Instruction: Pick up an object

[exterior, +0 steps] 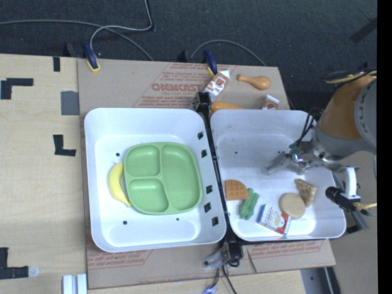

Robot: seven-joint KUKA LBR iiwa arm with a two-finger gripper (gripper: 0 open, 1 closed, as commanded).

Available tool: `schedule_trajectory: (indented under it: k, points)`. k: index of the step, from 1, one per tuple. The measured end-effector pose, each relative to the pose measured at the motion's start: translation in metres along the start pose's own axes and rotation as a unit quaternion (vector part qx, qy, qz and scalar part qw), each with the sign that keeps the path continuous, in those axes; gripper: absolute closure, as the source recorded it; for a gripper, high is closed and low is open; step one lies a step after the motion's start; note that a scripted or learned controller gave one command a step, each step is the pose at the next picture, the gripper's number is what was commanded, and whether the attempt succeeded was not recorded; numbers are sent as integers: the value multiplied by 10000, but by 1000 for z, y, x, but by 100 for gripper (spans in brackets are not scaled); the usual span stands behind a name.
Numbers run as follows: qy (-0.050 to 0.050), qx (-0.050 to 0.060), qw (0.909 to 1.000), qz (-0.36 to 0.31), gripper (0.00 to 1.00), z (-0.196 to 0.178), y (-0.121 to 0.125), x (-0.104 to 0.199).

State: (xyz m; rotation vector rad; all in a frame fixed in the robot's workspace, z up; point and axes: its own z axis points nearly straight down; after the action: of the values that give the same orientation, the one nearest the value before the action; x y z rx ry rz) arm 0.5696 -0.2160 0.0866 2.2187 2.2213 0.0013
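Camera view: gripper low in right bin, fingers spread apart on nothing, aimed at eight o'clock toward waffle, likely the pick.

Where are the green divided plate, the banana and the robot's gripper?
Green divided plate point(163, 177): camera view, middle of the plate, left bin.
Banana point(116, 184): camera view, its yellow middle, beside the plate.
Gripper point(277, 163): camera view, between its fingertips, right bin.

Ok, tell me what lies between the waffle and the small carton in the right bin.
In the camera view, a green toy vegetable lies between the waffle and the small carton, on the right bin floor.
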Motion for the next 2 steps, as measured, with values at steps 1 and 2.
schedule_trajectory:
  k: [1,2]
  points:
    - [4,-5,10000,-10,0,-91,25,57]
    - [7,16,10000,-6,0,-104,-4,102]
